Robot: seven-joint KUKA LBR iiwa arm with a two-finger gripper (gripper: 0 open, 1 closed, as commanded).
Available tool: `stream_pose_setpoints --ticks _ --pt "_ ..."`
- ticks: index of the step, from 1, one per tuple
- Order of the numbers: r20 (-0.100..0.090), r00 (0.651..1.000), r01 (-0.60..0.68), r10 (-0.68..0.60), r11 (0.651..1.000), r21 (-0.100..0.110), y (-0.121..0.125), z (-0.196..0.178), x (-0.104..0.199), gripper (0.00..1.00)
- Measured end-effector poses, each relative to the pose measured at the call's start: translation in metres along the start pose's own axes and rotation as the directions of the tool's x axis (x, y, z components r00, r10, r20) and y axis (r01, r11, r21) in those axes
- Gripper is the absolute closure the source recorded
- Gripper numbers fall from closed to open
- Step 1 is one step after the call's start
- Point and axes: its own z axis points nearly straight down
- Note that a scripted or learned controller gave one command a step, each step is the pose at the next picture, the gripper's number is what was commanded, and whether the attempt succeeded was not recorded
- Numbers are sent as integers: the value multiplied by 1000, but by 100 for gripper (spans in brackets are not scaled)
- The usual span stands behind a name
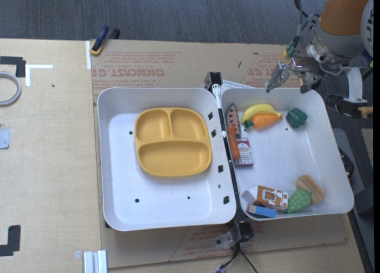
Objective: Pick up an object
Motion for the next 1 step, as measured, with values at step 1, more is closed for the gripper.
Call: stream_pose_setpoints --ticks 1 --pt "0 999 34 -34 999 1 -7 167 11 0"
